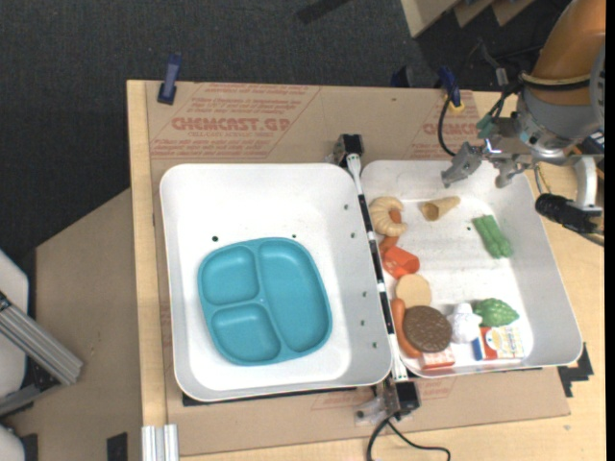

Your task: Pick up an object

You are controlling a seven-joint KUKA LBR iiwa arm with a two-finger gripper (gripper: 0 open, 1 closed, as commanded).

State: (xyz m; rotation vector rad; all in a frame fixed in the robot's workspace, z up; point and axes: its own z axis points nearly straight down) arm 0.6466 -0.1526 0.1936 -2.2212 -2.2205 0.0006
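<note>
The gripper [485,164] hangs over the far edge of the right bin [550,286], jaws apart with nothing between them. The nearest candidate is the small tan cone-shaped piece [441,207], lying just below the gripper on the bin floor beside the croissant [388,215]. To take it cleanly, the jaws should probably come straight down centred on its thicker part and close across its short width. Its long axis runs roughly left-right in the view, tilted slightly, with the narrow tip pointing toward the right.
</note>
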